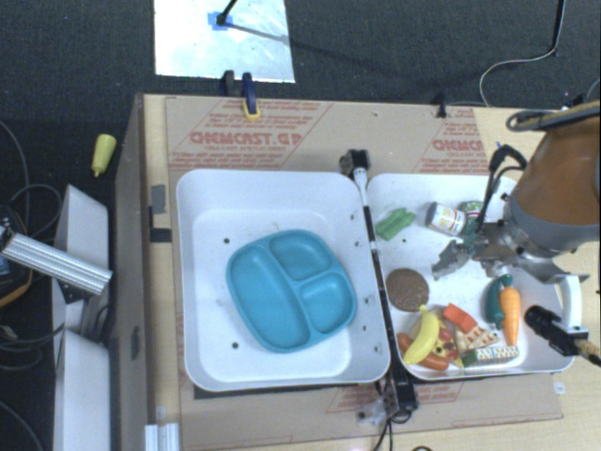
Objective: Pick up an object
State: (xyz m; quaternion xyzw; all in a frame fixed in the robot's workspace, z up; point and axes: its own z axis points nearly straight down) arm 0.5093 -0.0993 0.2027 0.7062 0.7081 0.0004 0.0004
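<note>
Low over the right bin (561, 369), the end effector (458, 256) sits at the end of the grey arm (554, 191) that reaches in from the right, and whether its tips are apart or together cannot be told from this view; nothing can be made out between them. Just above it lies a small jar (444, 217) on its side, and to the upper left of it a green toy piece (394, 223) rests near the bin's left wall. Below the end effector a round brown disc (408, 289) lies flat on the bin floor. Further down, a banana (423, 336) leans against a cluster of small toy foods, among them a red piece (459, 316) and a white block with coloured marks (492, 353). An orange carrot (510, 312) lies upright in the picture beside a dark green item (494, 301), both near the arm's wrist. The left bin (211, 214) holds a blue divided plate (290, 289) with three compartments. Both bins rest side by side on the desk (282, 134), which is covered with printed brown paper.
</note>
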